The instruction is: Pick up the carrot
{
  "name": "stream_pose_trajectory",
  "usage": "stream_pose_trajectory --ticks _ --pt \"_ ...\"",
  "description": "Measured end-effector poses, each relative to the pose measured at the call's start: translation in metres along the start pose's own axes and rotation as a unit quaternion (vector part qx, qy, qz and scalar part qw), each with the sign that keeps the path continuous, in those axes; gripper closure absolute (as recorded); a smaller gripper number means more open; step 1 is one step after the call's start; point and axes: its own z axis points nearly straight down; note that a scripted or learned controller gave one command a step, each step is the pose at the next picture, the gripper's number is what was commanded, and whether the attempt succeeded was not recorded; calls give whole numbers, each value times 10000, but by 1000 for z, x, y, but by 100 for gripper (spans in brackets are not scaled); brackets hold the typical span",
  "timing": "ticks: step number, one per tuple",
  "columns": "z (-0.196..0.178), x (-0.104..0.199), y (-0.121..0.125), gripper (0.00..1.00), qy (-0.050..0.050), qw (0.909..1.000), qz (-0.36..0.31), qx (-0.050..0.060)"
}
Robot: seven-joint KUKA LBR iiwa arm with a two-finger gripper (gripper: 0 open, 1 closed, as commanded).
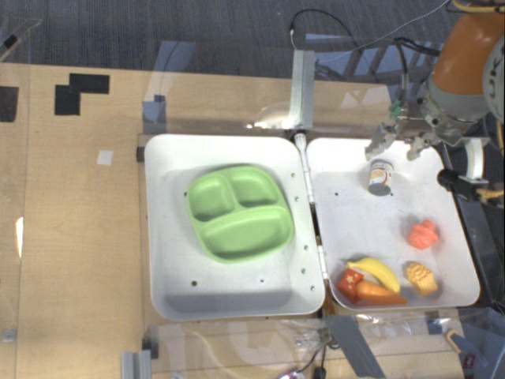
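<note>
The carrot (pixel 380 294) is an orange stick lying at the front edge of the right bin (pixel 347 212), under a yellow banana (pixel 376 272) and beside a red strawberry-like piece (pixel 348 283). My gripper (pixel 393 147) hangs over the bin's far right corner, well away from the carrot. It is open, with nothing between its fingers, and a small can (pixel 380 177) stands just below it.
A pink-red fruit (pixel 424 234) lies near the right wall and a yellow-brown bumpy item (pixel 420 277) sits right of the banana. The left bin (pixel 158 212) holds a green divided plate (pixel 238 212). A metal post (pixel 303 85) rises behind the divider.
</note>
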Motion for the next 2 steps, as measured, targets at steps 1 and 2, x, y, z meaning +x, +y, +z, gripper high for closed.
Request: stream_pose_trajectory --ticks 1,2 --pt "-160 -35 -87 0 -11 9992 390 -23" --pt "-214 -69 -112 0 -11 9840 1783 -12"
